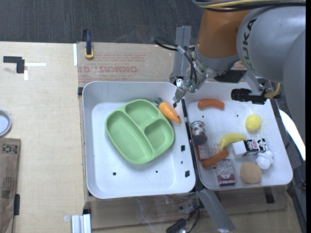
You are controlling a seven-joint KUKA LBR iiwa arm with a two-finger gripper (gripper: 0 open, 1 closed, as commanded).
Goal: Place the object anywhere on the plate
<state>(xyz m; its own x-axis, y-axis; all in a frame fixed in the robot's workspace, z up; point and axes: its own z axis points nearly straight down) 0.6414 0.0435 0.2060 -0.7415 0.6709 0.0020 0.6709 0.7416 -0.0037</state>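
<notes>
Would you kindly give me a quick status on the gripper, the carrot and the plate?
Gripper low over the divider between bins, just above the carrot. Carrot lies at the green plate's upper right rim, partly over it. Nothing else on the plate.

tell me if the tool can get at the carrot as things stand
Probably yes. The tool hangs just up and right of the carrot, which lies exposed at the green plate's right rim with nothing over it.

Plate (138,137) in left bin (97,178); carrot (168,111) at plate's right rim.
</notes>
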